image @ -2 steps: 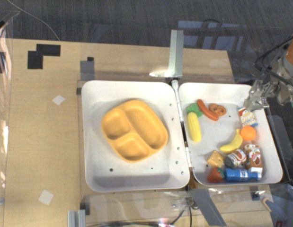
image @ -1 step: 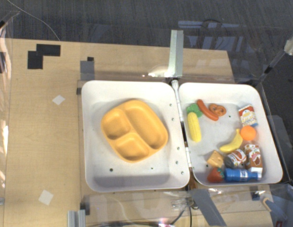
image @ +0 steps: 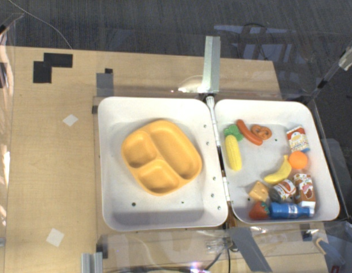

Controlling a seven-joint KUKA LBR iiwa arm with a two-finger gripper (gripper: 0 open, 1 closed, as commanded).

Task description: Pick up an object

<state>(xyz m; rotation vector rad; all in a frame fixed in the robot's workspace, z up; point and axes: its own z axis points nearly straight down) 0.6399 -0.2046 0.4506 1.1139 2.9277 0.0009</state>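
The toys to pick from lie in the right bin [image: 323, 152]. Taking the corn [image: 233, 152] as landmark, near that bin's left wall: a green piece [image: 231, 131] touches its top end, a red sausage [image: 248, 132] and a pretzel [image: 261, 132] lie just right of that, a banana [image: 278, 172] and an orange [image: 298, 160] sit lower right, a small carton [image: 297, 137] is far right, and a packed cluster with a blue bottle [image: 289, 210], perhaps cans too, fills the bottom corner. Left of the corn, across the divider, a yellow tray [image: 160, 156] rests in the left bin [image: 110, 152] on the table [image: 45, 169].
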